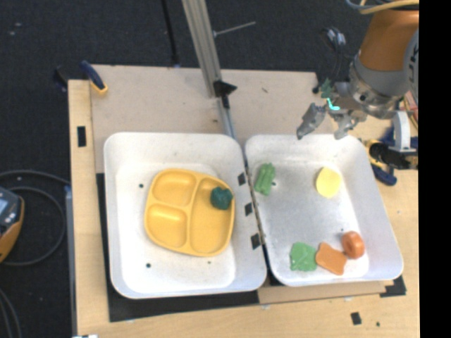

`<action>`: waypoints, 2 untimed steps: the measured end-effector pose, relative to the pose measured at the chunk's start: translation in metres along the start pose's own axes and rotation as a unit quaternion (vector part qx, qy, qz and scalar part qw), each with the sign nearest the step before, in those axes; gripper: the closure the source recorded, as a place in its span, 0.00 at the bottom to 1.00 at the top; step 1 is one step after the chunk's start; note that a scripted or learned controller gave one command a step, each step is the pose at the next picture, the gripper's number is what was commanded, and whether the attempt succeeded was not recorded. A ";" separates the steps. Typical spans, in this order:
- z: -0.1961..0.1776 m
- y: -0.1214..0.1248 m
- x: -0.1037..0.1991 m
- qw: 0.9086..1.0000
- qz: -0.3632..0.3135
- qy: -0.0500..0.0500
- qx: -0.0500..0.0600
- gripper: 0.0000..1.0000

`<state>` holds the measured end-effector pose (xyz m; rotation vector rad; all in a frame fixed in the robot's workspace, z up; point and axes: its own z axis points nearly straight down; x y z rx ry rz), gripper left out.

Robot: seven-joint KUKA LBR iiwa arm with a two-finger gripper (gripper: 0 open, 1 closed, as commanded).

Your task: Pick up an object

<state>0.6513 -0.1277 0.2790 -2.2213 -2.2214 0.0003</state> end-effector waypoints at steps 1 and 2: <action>-0.001 0.000 0.000 1.000 0.000 0.000 -0.001 0.00; 0.055 0.010 0.001 1.000 -0.001 -0.001 0.001 0.00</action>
